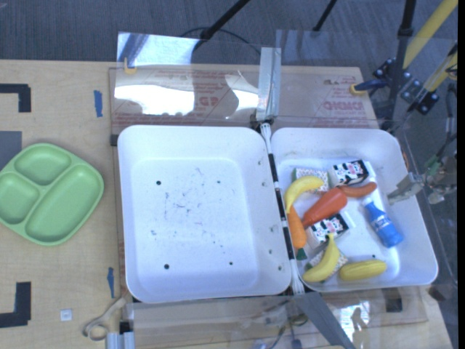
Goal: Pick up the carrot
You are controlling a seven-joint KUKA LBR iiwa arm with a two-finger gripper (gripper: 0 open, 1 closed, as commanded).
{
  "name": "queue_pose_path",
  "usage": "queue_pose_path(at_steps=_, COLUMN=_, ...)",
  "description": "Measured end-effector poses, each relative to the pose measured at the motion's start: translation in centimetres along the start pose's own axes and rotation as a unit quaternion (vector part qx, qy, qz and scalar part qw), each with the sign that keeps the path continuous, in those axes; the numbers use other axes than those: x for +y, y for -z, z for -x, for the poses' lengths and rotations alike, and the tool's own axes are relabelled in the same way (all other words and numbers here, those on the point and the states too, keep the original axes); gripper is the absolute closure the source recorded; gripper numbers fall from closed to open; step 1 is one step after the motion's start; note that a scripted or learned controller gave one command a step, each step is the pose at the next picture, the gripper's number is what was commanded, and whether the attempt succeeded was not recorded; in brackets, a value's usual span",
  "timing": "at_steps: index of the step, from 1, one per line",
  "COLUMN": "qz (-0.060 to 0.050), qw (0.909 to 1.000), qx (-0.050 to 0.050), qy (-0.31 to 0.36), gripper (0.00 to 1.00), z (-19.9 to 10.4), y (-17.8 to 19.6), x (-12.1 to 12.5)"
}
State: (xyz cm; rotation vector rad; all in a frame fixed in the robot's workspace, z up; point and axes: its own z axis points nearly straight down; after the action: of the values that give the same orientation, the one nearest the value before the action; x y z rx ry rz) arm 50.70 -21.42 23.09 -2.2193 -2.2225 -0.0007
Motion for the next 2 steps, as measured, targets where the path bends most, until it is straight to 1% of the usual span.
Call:
queue_pose_path(at_steps=1, qz=0.005, qw=0.9949, qx=-0.002, qy=-0.101, gripper=0.0, z=-4.3, y=-11.02, x=-0.23)
queue_pose_path(at_steps=2, qz=0.005, qw=0.9947, qx=-0.002, qy=-0.102, gripper=1.0, z=-4.24, y=-10.11, x=-0.23)
